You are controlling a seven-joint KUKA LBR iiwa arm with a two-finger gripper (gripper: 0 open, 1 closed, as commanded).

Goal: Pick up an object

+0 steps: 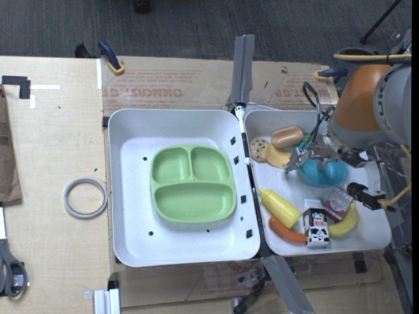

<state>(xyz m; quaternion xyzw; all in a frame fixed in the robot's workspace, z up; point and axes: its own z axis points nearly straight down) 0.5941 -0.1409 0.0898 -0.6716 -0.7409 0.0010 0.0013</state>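
Gripper hangs low in my right bin, over dark carpet and a tan bench; I cannot tell its opening. Its tip sits at the blue bowl, just beside the bread roll. Cardboard lettering behind is unreadable.

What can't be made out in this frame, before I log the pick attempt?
- Gripper: too small and dark against the blue bowl to read the finger state or any grasp.
- Blue bowl: its top is covered by the gripper and wrist.
- Banana: partly overlapped by a red-and-white packet.
- Milk carton: print too small to read.
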